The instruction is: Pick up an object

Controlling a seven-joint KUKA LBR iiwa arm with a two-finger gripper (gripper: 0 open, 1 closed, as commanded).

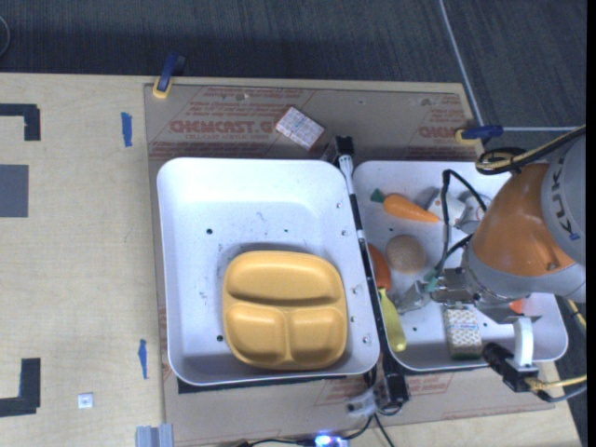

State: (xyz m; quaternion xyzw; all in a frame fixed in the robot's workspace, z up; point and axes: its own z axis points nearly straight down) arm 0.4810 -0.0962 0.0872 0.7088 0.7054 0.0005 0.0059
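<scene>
From above, the claw (431,287) hangs low in the right bin (549,343), its opening impossible to tell, just near of a beige egg-like ball (404,251) and a toy carrot (408,209), while a yellow divided tray (284,307) fills the left bin (186,250).

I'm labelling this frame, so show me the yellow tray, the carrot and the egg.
yellow tray (284,307): camera view, centre ridge between its compartments.
carrot (410,209): camera view, middle of the orange body.
egg (405,252): camera view, top of its shell.
</scene>
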